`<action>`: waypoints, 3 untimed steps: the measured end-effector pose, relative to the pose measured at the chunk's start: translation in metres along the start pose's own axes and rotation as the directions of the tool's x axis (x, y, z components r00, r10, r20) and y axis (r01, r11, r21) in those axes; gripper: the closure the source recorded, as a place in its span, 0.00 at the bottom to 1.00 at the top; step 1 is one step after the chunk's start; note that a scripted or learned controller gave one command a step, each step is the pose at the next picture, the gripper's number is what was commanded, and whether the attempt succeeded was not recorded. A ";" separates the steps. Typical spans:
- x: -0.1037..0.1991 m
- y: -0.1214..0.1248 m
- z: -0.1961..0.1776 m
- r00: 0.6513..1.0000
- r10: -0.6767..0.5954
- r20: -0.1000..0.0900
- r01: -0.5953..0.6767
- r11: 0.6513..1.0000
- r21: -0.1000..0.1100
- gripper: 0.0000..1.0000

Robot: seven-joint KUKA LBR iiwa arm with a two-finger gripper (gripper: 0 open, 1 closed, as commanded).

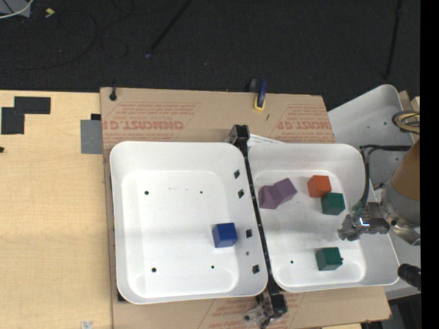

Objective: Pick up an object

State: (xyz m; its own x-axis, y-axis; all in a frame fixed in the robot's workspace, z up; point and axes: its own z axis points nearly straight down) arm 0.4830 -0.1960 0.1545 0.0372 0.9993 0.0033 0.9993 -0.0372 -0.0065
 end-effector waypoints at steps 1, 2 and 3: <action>-0.001 0.000 -0.009 1.000 0.000 0.000 0.000 1.000 0.000 1.00; -0.002 0.000 -0.019 1.000 0.001 0.000 -0.001 1.000 0.000 1.00; -0.002 0.000 -0.028 1.000 0.002 0.000 -0.002 1.000 -0.001 1.00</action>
State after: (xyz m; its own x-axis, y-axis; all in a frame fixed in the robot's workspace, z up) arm 0.4834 -0.1985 0.1829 0.0389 0.9992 0.0037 0.9992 -0.0389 -0.0058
